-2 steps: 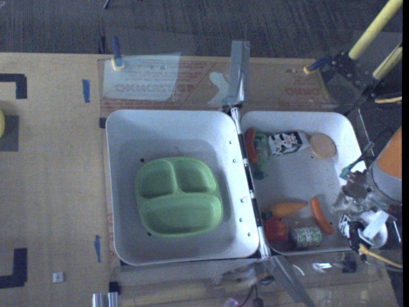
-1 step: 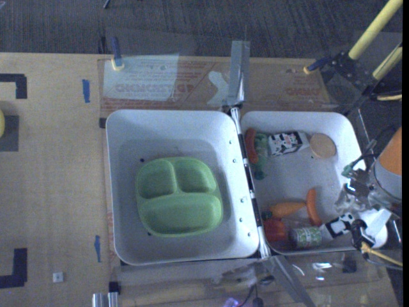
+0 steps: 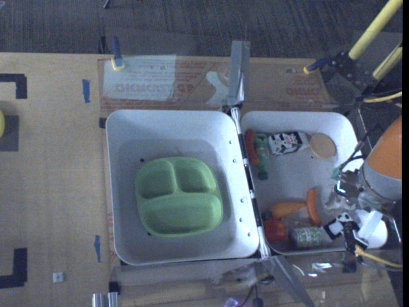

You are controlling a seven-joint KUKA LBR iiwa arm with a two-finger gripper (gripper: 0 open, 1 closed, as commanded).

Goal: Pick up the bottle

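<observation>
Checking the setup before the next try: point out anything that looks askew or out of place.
The bottle lies on its side in the right bin's near corner, crowded among toys. A small carton is tipped over too. The green tray sits flat in the left bin.

We're seeing a green divided tray [image 3: 179, 196] sitting in the white left bin [image 3: 121, 133]. In the white right bin [image 3: 348, 130] a black-and-white carton [image 3: 285, 142] is showing, with a tan disc [image 3: 323, 146], orange pieces [image 3: 289, 208], a red lump [image 3: 275, 229] and a bottle [image 3: 309, 236] wearing a green speckled label. The surface [image 3: 51, 190] is glowing tan with blue tape marks [image 3: 86, 91].
</observation>
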